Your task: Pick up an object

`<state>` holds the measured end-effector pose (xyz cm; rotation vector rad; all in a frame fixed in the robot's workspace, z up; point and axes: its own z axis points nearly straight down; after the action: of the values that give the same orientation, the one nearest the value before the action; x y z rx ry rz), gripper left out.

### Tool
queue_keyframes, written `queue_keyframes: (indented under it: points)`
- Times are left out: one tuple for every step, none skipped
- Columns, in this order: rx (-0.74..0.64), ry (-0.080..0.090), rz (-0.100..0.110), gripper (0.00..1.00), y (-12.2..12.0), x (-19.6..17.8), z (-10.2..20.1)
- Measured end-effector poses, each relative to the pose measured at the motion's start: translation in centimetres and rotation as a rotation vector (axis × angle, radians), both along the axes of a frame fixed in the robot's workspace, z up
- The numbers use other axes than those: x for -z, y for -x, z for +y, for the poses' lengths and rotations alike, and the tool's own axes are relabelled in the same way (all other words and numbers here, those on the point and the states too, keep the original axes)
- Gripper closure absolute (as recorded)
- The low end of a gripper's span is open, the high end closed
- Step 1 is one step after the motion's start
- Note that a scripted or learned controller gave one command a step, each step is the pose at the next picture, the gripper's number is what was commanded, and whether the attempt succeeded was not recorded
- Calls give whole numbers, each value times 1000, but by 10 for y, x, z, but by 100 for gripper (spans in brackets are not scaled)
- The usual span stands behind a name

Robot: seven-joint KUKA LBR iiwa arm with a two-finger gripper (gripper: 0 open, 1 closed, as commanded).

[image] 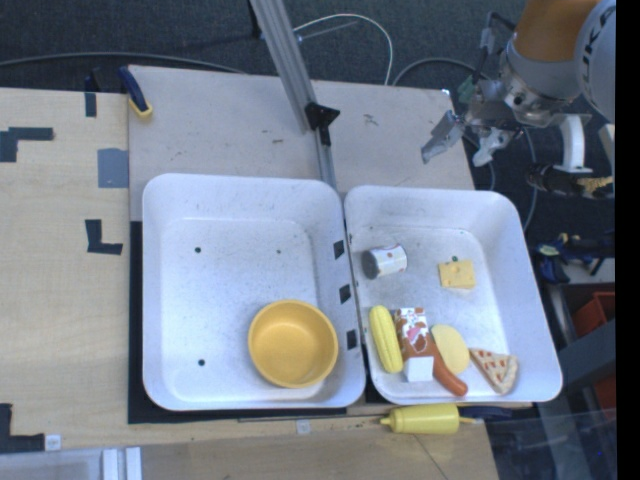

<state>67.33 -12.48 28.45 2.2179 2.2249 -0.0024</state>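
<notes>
My gripper [464, 144] hangs above the bench just beyond the far rim of the right bin [520, 268], open, with nothing between its fingers. Below it, the right bin holds a small grey-and-white cylinder [385, 261], a yellow cheese block [457, 274], a corn cob [385, 339], a red-and-white packet [411, 329], a white block [419, 369], a sausage [452, 379] and a pizza slice [495, 370]. A yellow bowl [293, 343] sits upright in the left bin [200, 218], near its front right corner.
A yellow squeeze bottle [424, 420] lies on the bench in front of the right bin. A slanted metal pole [285, 43] rises from the bench behind the divide between the bins. Cables trail across the dark floor at the back.
</notes>
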Motion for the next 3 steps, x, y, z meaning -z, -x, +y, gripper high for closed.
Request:
queue_keyframes:
  points:
    - [0,0,0,0,0,0,0]
    - [2,0,7,0,1,63,-5]
    - [1,0,5,0,0,108,-7]
